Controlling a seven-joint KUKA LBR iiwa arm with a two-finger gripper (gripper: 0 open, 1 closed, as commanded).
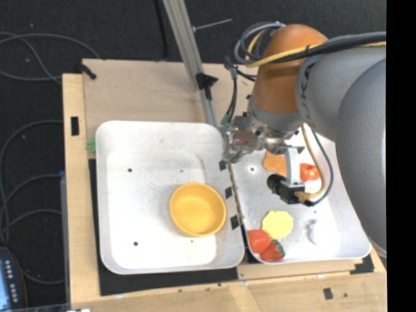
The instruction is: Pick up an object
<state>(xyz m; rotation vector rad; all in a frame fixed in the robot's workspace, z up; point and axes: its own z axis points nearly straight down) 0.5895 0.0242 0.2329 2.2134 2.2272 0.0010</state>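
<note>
Bright even light; soft focus, faint shadows.

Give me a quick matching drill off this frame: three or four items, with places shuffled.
Things:
1. yellow bowl
2. red strawberry toy
3. flat yellow piece
4. claw

Places:
A. right bin, front edge
B. left bin
C. over the divide between the bins
D. right bin, just behind the red toy

Pairs: 1-B, 2-A, 3-D, 4-C

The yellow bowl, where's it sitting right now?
The yellow bowl sits in the left bin of the camera view, near that bin's lower right corner, just across the divide from the yellow disc in the right bin.
</note>
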